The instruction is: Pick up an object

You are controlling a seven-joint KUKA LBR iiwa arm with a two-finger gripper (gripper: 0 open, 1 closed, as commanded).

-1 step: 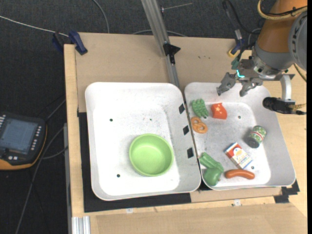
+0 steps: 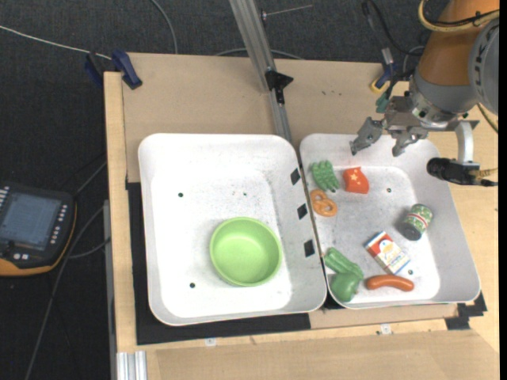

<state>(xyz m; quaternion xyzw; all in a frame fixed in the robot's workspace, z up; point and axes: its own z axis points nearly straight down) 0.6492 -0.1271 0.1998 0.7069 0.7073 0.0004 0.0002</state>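
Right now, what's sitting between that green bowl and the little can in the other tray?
In the camera view, the pretzel lies roughly between the green bowl and the can, just inside the right bin. The rest is bare white floor.

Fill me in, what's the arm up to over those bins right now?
The gripper hangs open above the far edge of the right bin, with nothing between its fingers, so no pick has happened yet. That bin holds a red block, a pretzel, a green leafy piece, a small can, a little carton, a green pepper and a sausage. The left bin holds a green bowl. The red block lies nearest the gripper.
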